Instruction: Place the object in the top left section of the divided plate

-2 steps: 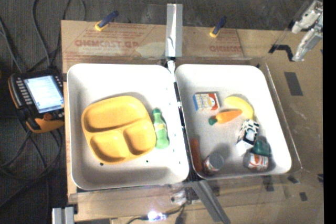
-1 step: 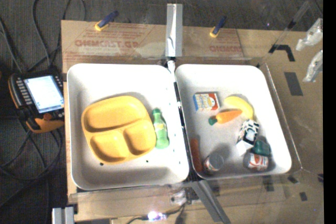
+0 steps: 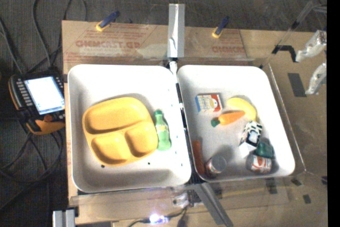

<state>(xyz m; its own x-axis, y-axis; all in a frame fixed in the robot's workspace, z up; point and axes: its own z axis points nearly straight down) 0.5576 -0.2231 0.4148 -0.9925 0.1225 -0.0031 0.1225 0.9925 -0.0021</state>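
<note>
One green bottle (image 3: 162,129) touching the yellow divided plate (image 3: 118,129); upright unclear.

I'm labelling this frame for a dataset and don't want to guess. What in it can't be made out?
- Pincer: at the camera view's right edge, pale and blurred; whether it is open or shut cannot be told.
- Small carton: print too small to read.
- Black-and-white toy: too small and blurred to identify.
- Two cans: labels unreadable.
- Green bottle beside the yellow divided plate: contact unclear.
</note>
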